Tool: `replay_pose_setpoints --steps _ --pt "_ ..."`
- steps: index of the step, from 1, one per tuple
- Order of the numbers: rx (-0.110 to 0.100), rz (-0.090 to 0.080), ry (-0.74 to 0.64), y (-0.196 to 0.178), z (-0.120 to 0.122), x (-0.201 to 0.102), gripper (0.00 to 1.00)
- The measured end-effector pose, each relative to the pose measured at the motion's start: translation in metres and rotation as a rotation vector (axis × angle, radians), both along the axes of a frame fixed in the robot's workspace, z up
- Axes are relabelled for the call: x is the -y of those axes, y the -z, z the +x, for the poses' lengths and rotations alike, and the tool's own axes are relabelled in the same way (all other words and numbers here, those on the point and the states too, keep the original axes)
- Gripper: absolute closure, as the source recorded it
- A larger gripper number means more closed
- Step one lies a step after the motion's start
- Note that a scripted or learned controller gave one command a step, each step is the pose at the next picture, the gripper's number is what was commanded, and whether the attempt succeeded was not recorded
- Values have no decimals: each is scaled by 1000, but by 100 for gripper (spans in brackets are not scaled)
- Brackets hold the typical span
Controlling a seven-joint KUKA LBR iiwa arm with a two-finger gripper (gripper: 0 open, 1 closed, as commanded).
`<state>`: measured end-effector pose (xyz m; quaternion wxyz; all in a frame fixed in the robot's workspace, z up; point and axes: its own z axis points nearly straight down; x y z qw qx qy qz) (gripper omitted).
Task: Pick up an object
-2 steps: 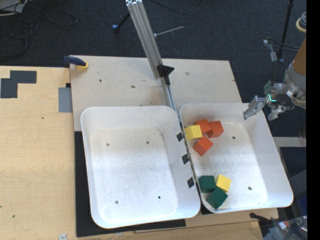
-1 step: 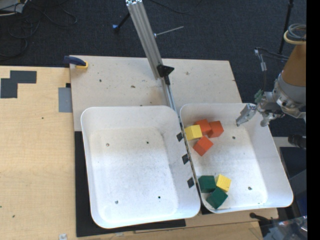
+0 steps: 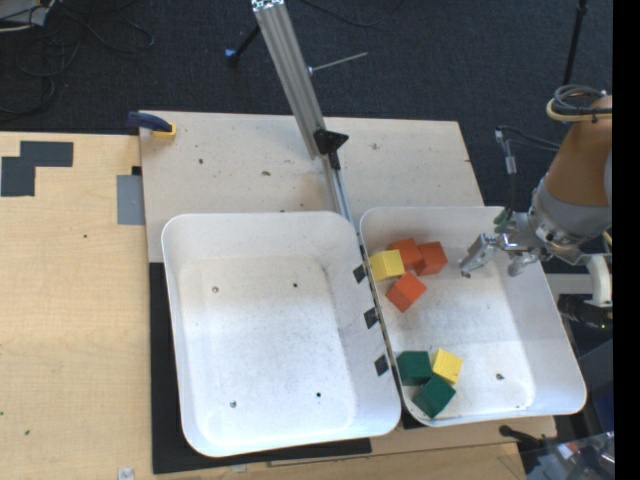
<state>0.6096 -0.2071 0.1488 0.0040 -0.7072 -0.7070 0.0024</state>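
The right bin (image 3: 520, 368) holds several small blocks. A yellow block (image 3: 387, 264) lies by the divider, with orange blocks (image 3: 431, 258) beside it and another orange block (image 3: 406, 291) just below. Nearer the front lie two green blocks (image 3: 414, 367) and a second yellow block (image 3: 447, 365). My gripper (image 3: 497, 258) hangs over the bin's far right part, to the right of the orange blocks and apart from them. It is open, and nothing sits between its fingers (image 3: 474, 259).
The left bin (image 3: 190, 268) lies beside the right one, with black clips (image 3: 371, 317) along the shared rim. A slanted aluminium bar (image 3: 295, 73) rises behind the bins. A blue and yellow clamp (image 3: 152, 124) sits at the bench's far left corner.
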Motion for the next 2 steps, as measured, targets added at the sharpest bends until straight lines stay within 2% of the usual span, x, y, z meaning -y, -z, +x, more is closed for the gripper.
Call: replay_pose_setpoints --steps 1,2 --pt "0 0 1 55 -2 -1 0" --pt "5 -1 4 41 0 0 100"
